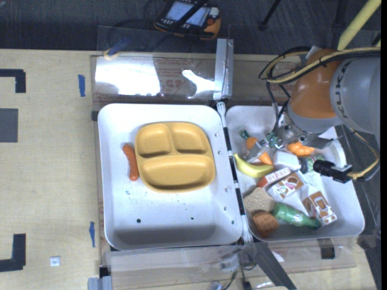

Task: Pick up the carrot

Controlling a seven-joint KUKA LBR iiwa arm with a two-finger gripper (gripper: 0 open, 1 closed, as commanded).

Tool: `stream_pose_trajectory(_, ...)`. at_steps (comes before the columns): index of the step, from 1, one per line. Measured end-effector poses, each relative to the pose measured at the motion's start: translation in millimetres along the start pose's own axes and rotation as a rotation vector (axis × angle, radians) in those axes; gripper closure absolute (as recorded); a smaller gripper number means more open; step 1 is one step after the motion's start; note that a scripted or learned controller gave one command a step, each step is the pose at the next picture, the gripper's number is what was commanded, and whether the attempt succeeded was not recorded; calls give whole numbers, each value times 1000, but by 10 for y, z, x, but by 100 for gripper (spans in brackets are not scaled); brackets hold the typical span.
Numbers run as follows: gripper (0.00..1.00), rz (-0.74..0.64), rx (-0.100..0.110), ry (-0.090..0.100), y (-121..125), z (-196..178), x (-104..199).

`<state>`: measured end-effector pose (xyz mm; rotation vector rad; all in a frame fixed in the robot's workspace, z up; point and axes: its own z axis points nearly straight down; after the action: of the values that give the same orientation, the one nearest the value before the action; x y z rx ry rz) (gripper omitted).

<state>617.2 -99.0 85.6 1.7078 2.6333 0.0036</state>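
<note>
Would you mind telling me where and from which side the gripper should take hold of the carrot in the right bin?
Probably mid-body, from straight above. The carrot lies roughly flat near the right bin's upper middle, long axis across the view, so fingers should close across its narrow width. The gripper is already close beside it. Its green end looks a poorer hold.

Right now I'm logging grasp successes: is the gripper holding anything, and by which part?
It cannot be told. The gripper is low among the clutter in the right bin, near an orange piece, but no grip is visible.
</note>
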Motion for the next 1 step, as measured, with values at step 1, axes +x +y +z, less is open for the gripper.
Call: stream_pose_trajectory(1,100,1,-3,-2,16,-90,-17)
